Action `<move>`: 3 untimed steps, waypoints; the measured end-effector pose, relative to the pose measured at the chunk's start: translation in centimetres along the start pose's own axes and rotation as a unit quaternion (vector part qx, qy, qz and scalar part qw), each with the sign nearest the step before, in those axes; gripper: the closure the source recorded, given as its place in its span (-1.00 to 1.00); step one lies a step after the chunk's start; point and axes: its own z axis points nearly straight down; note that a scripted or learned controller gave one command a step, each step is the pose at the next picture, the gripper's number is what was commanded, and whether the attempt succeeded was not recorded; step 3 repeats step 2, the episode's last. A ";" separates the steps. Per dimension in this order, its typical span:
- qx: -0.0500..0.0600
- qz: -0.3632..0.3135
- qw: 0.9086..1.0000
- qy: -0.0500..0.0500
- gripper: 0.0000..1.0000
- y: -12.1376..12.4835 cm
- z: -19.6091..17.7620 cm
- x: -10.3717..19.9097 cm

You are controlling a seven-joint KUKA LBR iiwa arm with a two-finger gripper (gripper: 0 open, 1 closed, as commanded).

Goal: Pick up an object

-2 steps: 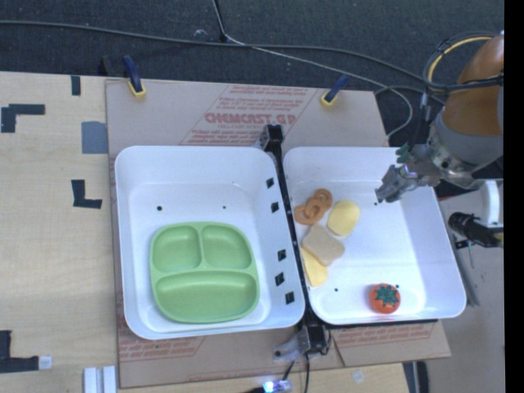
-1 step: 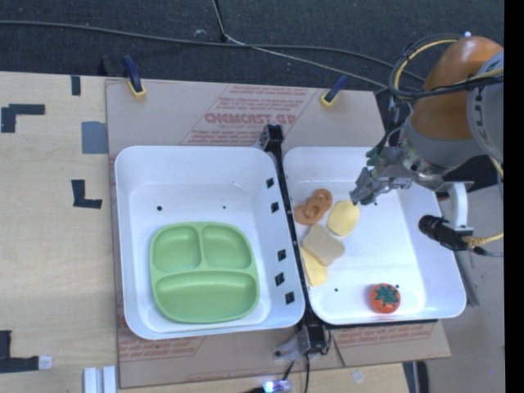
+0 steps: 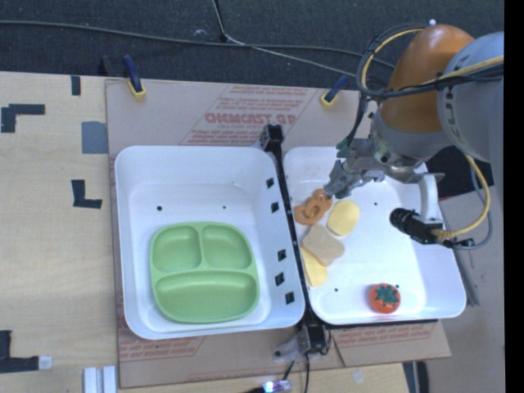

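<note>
Desk (image 3: 49,219) of pale wood seen from above at a slant, with a brown cardboard sheet (image 3: 237,117) laid on it and two shallow white bins side by side on the sheet. The left bin (image 3: 135,170) holds a light green divided plate (image 3: 205,270) with three compartments, lying flat toward the near side. The right bin (image 3: 438,289) holds the small objects. An orange pretzel-shaped piece (image 3: 312,209) lies near the bin's left wall. Just right of it sits a pale yellow rounded piece (image 3: 343,217). Below these a tan block (image 3: 323,244) like a slice of bread rests tilted, touching or partly overlapping a yellow piece (image 3: 314,269) beside the left wall. A red tomato-like object (image 3: 384,298) with a green top sits alone near the front edge, well apart from the others.

My arm (image 3: 442,80) reaches in from the right, grey with an orange band above the wrist, and cables loop around it. My claw (image 3: 337,185) hangs over the far left part of the right bin, its tip just above and to the right of the pretzel piece and close to the pale yellow piece. I cannot tell whether it is open or closed, and I see nothing held in it. Blue and yellow clamps (image 3: 131,79) pin the cardboard at its far edge
</note>
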 end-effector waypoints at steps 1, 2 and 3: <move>0.000 0.000 1.000 0.000 1.00 0.4 -0.9 5.3; 0.001 0.000 1.000 0.000 1.00 0.7 -1.5 10.9; 0.001 0.000 1.000 0.000 1.00 0.7 -1.5 10.9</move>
